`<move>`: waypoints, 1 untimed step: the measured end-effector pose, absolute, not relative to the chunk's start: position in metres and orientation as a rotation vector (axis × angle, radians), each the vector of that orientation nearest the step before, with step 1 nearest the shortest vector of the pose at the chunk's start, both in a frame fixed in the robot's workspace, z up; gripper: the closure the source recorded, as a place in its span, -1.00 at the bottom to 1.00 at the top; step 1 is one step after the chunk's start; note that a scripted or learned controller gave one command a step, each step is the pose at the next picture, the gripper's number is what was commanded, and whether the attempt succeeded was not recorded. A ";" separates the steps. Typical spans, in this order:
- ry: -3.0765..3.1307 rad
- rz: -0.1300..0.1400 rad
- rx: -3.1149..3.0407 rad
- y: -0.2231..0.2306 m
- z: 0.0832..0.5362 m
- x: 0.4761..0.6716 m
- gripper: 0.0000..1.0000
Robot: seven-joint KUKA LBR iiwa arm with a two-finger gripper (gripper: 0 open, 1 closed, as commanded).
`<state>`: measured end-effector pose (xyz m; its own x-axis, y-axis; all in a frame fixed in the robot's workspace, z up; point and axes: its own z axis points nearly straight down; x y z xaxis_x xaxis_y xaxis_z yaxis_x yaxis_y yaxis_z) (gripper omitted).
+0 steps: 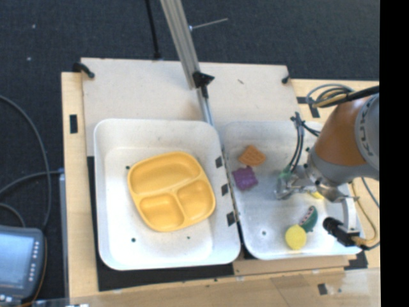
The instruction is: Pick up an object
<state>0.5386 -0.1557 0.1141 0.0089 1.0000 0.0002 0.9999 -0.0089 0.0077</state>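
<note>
The right bin (268, 245) holds an orange waffle-like piece (252, 155), a purple block (245, 178), a yellow round piece (296, 237) and a dark green and red piece (309, 218). My gripper (287, 187) hangs low over the middle of this bin, right of the purple block and above the yellow piece. Nothing shows between its fingers. The arm's orange band (339, 139) sits over the bin's right side and hides part of it.
The left bin (115, 139) holds a yellow three-compartment tray (171, 190). A slanted metal pole (185, 43) stands behind the bins. Cables (326, 96) lie at the right back corner of the bench.
</note>
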 end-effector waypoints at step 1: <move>2.218 0.006 2.213 -0.158 0.178 0.538 1.00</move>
